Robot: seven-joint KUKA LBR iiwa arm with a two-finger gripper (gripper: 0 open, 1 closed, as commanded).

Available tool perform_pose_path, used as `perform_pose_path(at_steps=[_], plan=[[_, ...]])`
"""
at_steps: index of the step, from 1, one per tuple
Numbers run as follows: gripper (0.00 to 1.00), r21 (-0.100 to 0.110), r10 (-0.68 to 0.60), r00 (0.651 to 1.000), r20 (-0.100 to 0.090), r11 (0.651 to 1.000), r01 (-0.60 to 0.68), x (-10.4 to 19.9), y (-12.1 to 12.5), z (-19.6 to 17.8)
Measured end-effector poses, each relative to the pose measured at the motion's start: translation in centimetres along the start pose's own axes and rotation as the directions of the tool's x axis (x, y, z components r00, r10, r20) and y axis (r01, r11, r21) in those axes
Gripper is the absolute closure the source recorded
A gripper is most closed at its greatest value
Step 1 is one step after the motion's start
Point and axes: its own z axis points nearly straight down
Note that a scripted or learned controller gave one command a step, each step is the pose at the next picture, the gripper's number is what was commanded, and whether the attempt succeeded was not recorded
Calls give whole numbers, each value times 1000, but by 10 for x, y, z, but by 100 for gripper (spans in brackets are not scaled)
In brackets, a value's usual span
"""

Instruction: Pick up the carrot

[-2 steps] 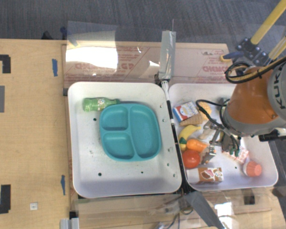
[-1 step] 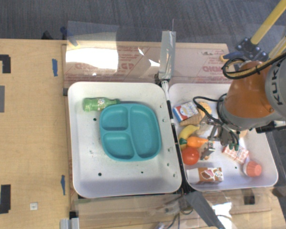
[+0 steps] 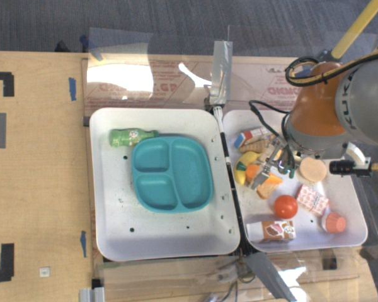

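Lying near the left wall of the right bin (image 3: pixel 359 231), the carrot (image 3: pixel 270 182) is seen as a small orange piece, partly covered by the gripper (image 3: pixel 269 168), so its full length cannot be made out. It is judged to be a light toy of hard, smooth plastic: stiff enough to be squeezed without harm, but liable to slip or roll from metal fingers. A hold across its thicker middle, with the fingers set square to its long axis, is judged the safest, though crowding by its neighbours leaves little room for that.

The gripper is placed directly over the carrot, low among the clutter and seemingly touching or almost touching it. How far it is opened cannot be told from this view, and nothing is clearly seen clamped in it, so no hold on the carrot can be claimed.

Just beside the carrot, toward the left wall, a yellow toy fruit (image 3: pixel 244 167) is found. A red tomato (image 3: pixel 285 206) is set close below, toward the front edge, and a small brown-labelled carton (image 3: pixel 277 230) lies at the front edge. In the left bin (image 3: pixel 107 231) a teal divided plate (image 3: pixel 172 172) is kept, with a green bottle (image 3: pixel 131 136) at its back left corner.
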Motion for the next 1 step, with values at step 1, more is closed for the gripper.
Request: perform_pose_path(at_steps=[1], plan=[[100, -2, -3, 1000, 9, 1000, 3, -2, 2, -12]])
